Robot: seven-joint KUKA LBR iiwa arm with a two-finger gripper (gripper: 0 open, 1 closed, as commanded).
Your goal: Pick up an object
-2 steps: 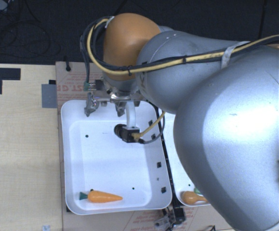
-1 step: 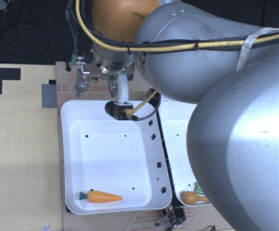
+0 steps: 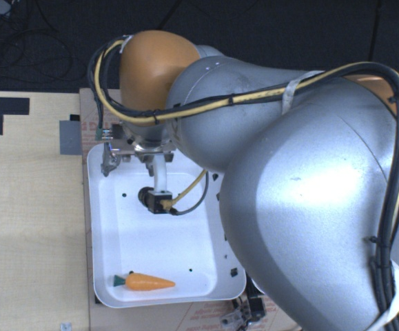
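Approach step judged in hand. Pincer (image 3: 138, 158) is seen over the white bin's (image 3: 185, 247) upper part; its state cannot be told. Carrot (image 3: 147, 282) lies at lower edge, well apart. Travel down-frame is called for.

Arm (image 3: 302, 185) reaches in fr right, bulk near-right. Orange band (image 3: 154, 61) at far ctr-left, wrist pointed down. Gripper (image 3: 138, 152) hangs just below band, low.
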